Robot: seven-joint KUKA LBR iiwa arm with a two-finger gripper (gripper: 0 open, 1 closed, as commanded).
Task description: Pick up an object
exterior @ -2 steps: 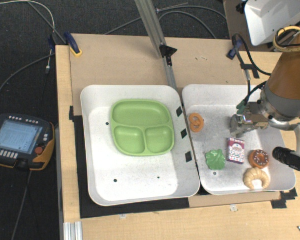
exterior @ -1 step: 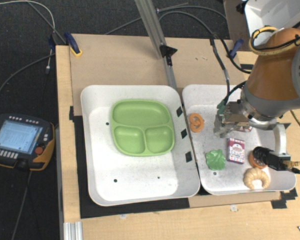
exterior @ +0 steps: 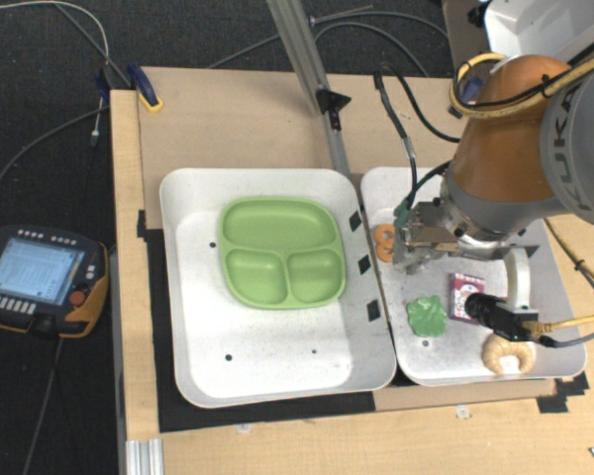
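While the arm hangs over the right bin (exterior: 564,369), its gripper (exterior: 413,252) sits beside an orange item (exterior: 383,242) — grip state unclear, prob. obscured.

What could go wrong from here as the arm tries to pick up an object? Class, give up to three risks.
1. The gripper hangs by the right white bin's left wall, beside the small orange object; it may strike the wall.
2. The crumpled green object, pink-and-white packet and tan ring-shaped object lie close together, so a grab may nudge neighbours.
3. The arm's bulk hides part of that bin.
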